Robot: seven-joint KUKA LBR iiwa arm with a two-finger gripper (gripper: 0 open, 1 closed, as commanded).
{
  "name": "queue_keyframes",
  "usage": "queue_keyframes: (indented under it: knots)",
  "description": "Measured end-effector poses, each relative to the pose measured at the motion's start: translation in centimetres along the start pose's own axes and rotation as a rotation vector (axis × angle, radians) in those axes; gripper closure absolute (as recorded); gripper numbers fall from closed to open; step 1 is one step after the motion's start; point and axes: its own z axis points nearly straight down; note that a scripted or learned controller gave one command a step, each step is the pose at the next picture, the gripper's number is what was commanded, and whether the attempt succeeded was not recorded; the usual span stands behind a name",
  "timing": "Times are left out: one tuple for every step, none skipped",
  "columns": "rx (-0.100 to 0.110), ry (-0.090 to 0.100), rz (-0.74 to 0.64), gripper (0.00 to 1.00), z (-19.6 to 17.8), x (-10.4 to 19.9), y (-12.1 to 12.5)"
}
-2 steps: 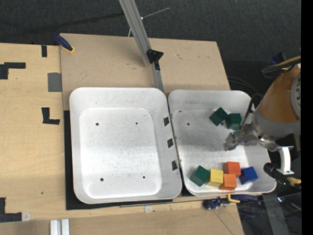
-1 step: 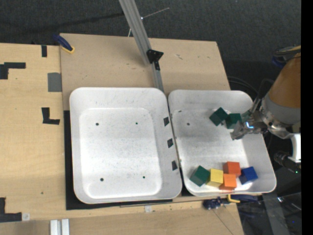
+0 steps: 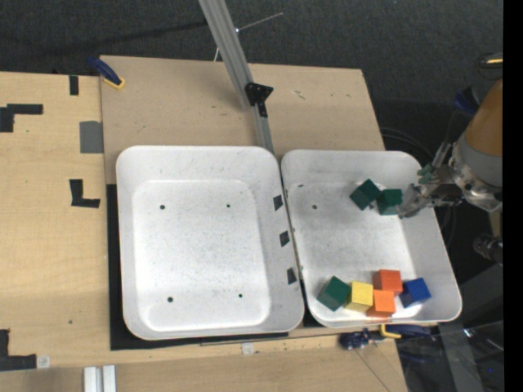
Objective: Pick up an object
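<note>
In the right bin (image 3: 343, 243), two dark green blocks lie near the upper right: one (image 3: 365, 193) tilted, the other (image 3: 390, 200) just to its right. My gripper (image 3: 411, 200) comes in over the bin's right rim and sits right beside the second green block, at or touching its right side. At the bin's front edge there is a cluster of a green block (image 3: 333, 292), a yellow block (image 3: 361, 293), two orange blocks (image 3: 389, 281) (image 3: 382, 301) and a blue block (image 3: 415, 291).
The left bin (image 3: 131, 219) stands beside the right one, and their rims meet in the middle. A slanted metal rail (image 3: 233, 47) runs down from the top to the bins' junction. The arm's wrist (image 3: 482, 149) hangs over the right rim.
</note>
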Motion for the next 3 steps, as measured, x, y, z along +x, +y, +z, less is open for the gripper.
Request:
queue_keyframes:
  knots:
    - [0.003, 0.001, 0.0, 1.0, -1.7, 0.0, 0.1]
    - [0.005, 0.003, -0.003, 1.0, -1.2, 4.4, 1.6]
    - [0.006, 0.003, -0.004, 1.0, 0.1, 9.8, 2.9]
